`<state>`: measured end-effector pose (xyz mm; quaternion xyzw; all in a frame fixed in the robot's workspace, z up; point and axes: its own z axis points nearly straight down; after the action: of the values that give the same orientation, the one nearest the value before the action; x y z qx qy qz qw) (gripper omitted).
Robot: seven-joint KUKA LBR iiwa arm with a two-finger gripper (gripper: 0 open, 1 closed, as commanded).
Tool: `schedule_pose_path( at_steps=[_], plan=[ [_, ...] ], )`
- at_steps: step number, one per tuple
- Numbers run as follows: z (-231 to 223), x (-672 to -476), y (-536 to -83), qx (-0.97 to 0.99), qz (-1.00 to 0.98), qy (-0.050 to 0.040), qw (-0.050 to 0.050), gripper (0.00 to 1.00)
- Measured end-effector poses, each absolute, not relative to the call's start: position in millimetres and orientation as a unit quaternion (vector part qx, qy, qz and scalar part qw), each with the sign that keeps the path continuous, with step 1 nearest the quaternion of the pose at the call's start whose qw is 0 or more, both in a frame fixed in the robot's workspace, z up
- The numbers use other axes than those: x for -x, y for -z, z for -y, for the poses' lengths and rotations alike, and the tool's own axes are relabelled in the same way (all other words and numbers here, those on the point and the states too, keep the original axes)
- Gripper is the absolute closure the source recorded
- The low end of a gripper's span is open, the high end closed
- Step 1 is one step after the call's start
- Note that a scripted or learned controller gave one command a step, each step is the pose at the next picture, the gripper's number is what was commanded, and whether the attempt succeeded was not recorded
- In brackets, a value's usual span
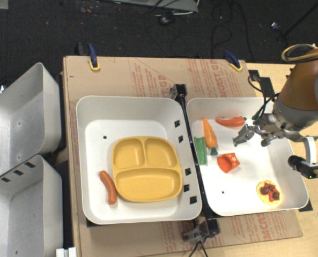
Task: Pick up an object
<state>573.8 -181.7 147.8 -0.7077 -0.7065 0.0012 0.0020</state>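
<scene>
A: Now, nearest the camera, what lies below the hand [253, 135]?

B: A small round pizza slice [269, 191] with dark toppings, in the right bin [297, 159], down near its front edge and a little toward the arm's side. Well away from the hand, in the left bin [89, 143], sits a yellow divided plate [146, 168] with a sausage [108, 186] just beside its far-left rim.

A: And closer to the hand itself?

B: A red pepper chunk [228, 161] lies just below and left of it. Further left, a green strip [200, 149] and a carrot [209, 132] rest near the bin's dividing wall, touching or nearly so.

A: What about the hand's fingers?

B: Spread apart, dark prongs [242, 137] with nothing between them, hovering over bare white floor.

A: Anything beyond it?

B: A red chili [230, 121] lies just above and left of the hand. Both bins rest on a brown tabletop [148, 74].
</scene>
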Motion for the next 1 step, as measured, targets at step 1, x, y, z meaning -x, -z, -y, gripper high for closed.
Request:
schedule_pose_path(
  at_steps=[1],
  plan=[
    [180.7, -572.7, -94.0, 0.707, 0.707, -0.0014, 0.003, 0.00]
  ],
)
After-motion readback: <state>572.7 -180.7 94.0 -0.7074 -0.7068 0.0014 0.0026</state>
